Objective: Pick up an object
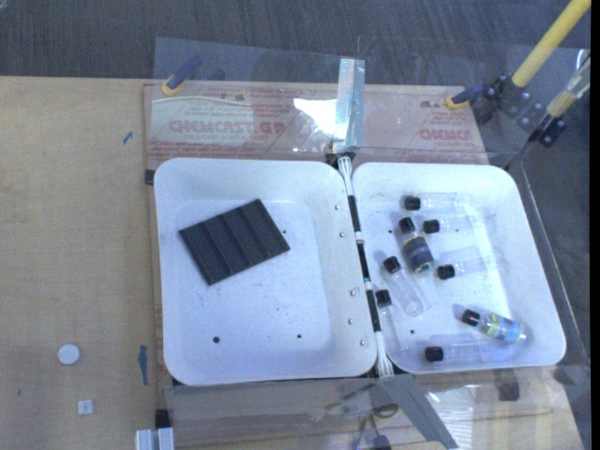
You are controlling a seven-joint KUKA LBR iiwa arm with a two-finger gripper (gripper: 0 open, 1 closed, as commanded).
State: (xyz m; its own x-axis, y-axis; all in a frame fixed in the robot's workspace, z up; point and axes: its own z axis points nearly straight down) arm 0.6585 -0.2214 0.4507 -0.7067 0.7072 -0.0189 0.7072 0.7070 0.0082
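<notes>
Around the 2 bins lies a tan wooden bench (66,204). A clear plastic sheet with red lettering (234,125) lies flat behind the bins, pinned by 2 yellow-and-blue clamps, 1 at the left corner (180,75) and 1 at the right corner (469,96). A metal bracket (350,101) stands on that sheet just behind the seam where the bins meet. A yellow rod (560,24) slants in at the far right corner, above a clear panel that runs along the right bin's outer side. On the bare bench to the left sit 1 small white disc (68,353) and 1 tiny square piece (85,406), well apart from the bins. Nothing lies over either bin's contents. The left bin (187,345) holds 1 dark ribbed rectangular pad (232,241), lying flat and turned at an angle, clear of the walls. The right bin (534,251) holds scattered small clear vials (405,284) lying on their sides; 8 black caps can be counted, though the clear bodies are hard to make out. 1 vial has a dark label (417,251) near the bin's middle, and 1 with a yellow and blue part (491,325) lies toward the near right corner. The state of the gripper cannot be told here.
</notes>
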